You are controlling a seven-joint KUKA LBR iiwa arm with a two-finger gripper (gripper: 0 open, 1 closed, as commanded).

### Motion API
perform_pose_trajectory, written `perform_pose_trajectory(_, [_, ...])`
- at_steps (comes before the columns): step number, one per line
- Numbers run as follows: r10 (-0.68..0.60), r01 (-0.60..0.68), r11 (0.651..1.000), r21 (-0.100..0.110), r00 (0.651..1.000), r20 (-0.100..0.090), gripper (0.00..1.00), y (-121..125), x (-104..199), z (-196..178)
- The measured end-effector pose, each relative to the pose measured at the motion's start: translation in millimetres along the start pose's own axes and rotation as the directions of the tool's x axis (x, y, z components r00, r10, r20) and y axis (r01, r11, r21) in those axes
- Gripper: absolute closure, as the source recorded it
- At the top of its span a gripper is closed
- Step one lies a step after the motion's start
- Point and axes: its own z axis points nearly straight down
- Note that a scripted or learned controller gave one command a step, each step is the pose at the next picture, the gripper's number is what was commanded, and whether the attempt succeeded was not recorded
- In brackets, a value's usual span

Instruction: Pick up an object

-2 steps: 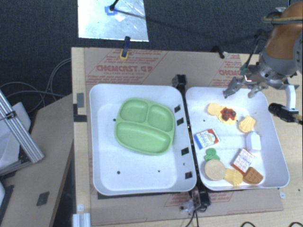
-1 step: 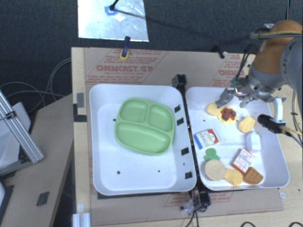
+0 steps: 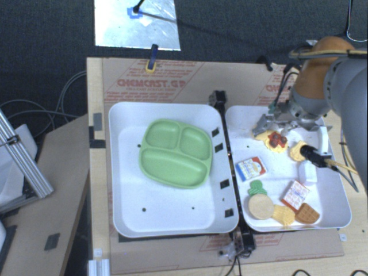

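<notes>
Gripper (image 3: 271, 129) poised at small red-and-yellow plastic toy food (image 3: 278, 141), right white bin (image 3: 334, 191).
Centre squarely over it before descending; whether it is open or closed, I cannot tell.

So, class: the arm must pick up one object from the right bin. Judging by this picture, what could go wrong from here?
1. The gripper is low over a red and yellow toy, with a yellow piece close beside it. It may catch both, or nudge one aside.
2. Both look small and lie low on the floor of the right bin, so a grab could slide over them and come up with nothing.
</notes>
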Motion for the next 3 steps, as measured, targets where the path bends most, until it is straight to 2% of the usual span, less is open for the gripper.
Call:
perform_pose_trajectory(1, [0.0, 0.0, 1.0, -0.008, 1.0, 0.004, 0.0, 3, -1, 8])
perform_pose_trajectory(2, [-0.002, 0.002, 1.0, -0.008, 1.0, 0.002, 1.0, 3, 0, 1])
perform_pose_trajectory(3, [0.005, -0.005, 1.0, -0.003, 1.0, 0.0, 1.0, -2, -4, -45])
